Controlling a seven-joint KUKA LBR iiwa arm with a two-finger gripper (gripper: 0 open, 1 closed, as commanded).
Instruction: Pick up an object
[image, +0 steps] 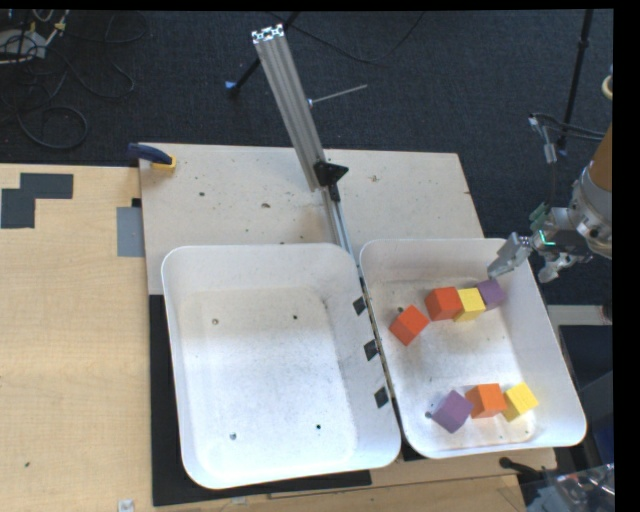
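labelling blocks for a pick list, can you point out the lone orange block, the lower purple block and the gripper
lone orange block (408, 325): camera view, middle of its top face
lower purple block (452, 411): camera view, middle of its top face
gripper (503, 262): camera view, at its fingertips over the right bin's far rim

Worktop (240, 195): pale, speckled board before you.
Left bin (190, 300): resting on it.
Right bin (545, 330): just beside, rims touching.
Far-left corner: blue-yellow clamp (152, 155).

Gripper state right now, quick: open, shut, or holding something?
Gripper: cannot be told. It sits over the right bin's upper right rim, near the purple block, with no block seen in it.
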